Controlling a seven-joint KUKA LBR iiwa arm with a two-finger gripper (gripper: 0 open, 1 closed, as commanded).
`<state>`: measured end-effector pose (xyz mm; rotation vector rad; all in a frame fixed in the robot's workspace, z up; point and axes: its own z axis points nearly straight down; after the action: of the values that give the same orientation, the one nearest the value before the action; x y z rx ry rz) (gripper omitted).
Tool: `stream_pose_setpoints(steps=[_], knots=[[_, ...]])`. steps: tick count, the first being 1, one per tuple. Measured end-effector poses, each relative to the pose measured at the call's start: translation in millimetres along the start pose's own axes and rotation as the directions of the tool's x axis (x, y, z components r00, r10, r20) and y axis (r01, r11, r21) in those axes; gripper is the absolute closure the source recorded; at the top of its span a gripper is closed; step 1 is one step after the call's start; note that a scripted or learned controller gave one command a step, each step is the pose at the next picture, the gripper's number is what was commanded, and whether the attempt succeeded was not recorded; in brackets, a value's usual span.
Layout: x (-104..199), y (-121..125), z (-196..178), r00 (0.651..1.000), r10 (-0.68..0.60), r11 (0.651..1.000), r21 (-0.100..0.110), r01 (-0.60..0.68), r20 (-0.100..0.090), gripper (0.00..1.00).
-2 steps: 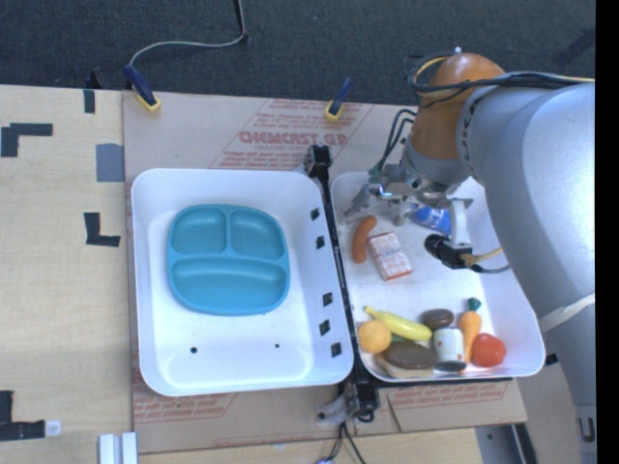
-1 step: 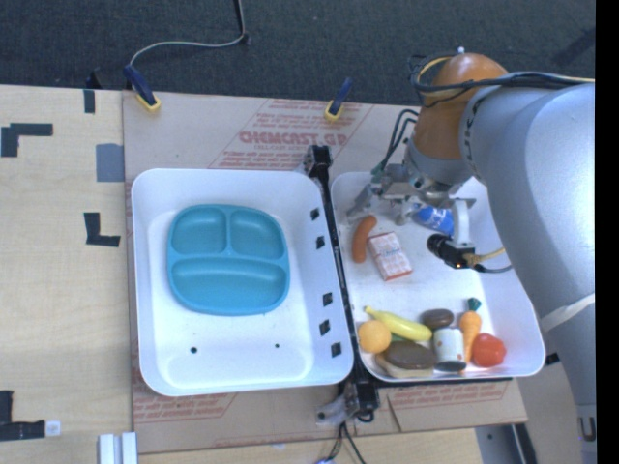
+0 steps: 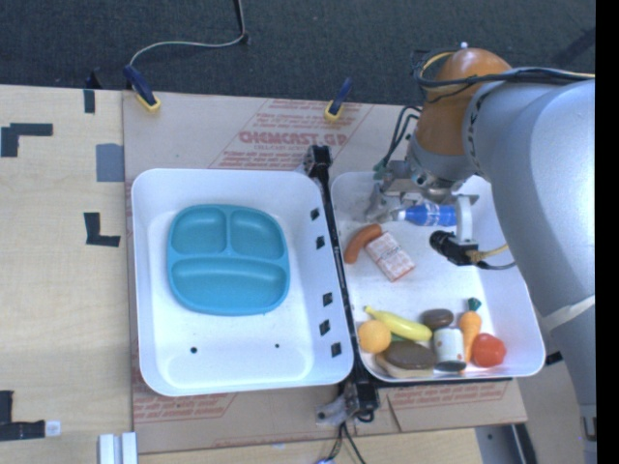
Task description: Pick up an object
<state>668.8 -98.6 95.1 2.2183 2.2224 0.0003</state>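
Gripper (image 3: 395, 193) low in the right bin (image 3: 503, 288), fingers' state cannot tell. Landmark: wrapped snack block (image 3: 392, 256). Sausage (image 3: 362, 241) touching its left; blue bottle (image 3: 430, 215) just beyond, beside gripper; banana (image 3: 398, 325), orange (image 3: 374, 336), carrot (image 3: 469, 325) nearer camera.

Single fixed camera, mounted above the bench (image 3: 58, 259), looking down at a slant. Both white bins fall within frame: left bin (image 3: 155, 356) near centre, right bin (image 3: 508, 298) toward the right. The arm (image 3: 542, 162) enters from the right, close to the lens.
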Motion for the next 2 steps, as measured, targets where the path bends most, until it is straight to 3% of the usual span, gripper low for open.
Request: stream_pose_setpoints(steps=[1,2], knots=[[9.5,-87.1,-89.5,1.0,0.002,1.0,0.001,-0.002,-0.001,1.0],[9.7,-87.4,-89.0,1.0,0.001,1.0,0.002,-0.001,-0.001,0.0]])
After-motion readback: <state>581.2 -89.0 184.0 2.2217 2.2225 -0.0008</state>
